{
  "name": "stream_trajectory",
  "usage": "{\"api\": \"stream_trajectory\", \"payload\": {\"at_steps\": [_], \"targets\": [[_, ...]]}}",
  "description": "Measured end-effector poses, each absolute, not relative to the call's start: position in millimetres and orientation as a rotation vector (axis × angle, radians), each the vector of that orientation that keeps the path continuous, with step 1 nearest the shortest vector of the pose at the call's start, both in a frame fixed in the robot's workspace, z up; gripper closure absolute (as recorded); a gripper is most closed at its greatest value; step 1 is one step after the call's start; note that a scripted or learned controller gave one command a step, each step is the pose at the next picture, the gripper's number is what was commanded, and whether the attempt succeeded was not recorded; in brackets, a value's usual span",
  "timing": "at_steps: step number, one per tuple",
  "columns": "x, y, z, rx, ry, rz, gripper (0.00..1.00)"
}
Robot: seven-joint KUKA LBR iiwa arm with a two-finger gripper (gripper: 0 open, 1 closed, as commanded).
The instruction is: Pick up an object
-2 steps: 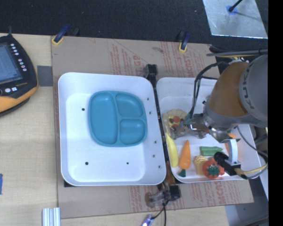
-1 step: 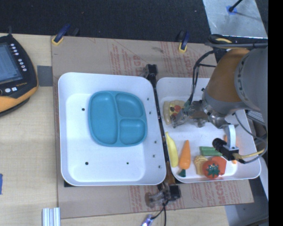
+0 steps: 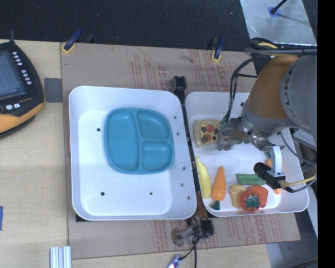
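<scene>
- Seen from above, I am the grey arm with an orange band, reaching in from the right over the right-hand white bin (image 3: 301, 205).
- My gripper (image 3: 230, 138) sits low in that bin's upper part, just beside a small pale food toy with red and dark spots (image 3: 206, 132).
- I cannot tell how my jaws stand; the wrist and cables hide them, and I see nothing held between them.
- By my judgement the pick is not yet done: every object lies on the bin floor, so closing on one and lifting it are left.
- The right bin also holds a yellow banana (image 3: 202, 176) along its left wall, an orange carrot (image 3: 218, 183) just beside it, a green piece (image 3: 249, 178), and a red and orange toy (image 3: 252, 197) near the front edge.
- The left white bin (image 3: 89, 200) holds a blue divided plate (image 3: 138, 139) with three compartments, lying flat near its middle.
- A handheld control pad (image 3: 8, 88) rests on the bench, well left of the bins.
</scene>
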State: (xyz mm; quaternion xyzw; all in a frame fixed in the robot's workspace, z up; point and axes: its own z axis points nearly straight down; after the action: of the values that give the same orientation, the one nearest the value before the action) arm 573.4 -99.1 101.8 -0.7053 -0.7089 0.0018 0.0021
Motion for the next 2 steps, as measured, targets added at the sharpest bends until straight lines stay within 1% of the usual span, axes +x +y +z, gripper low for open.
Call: {"api": "stream_trajectory", "payload": {"at_steps": [1,2], "targets": [[573.4,-99.1,101.7,-2.212,-2.225,0.006,0.00],[648.4,-105.1,91.8,-2.215,-2.224,0.003,0.00]]}}
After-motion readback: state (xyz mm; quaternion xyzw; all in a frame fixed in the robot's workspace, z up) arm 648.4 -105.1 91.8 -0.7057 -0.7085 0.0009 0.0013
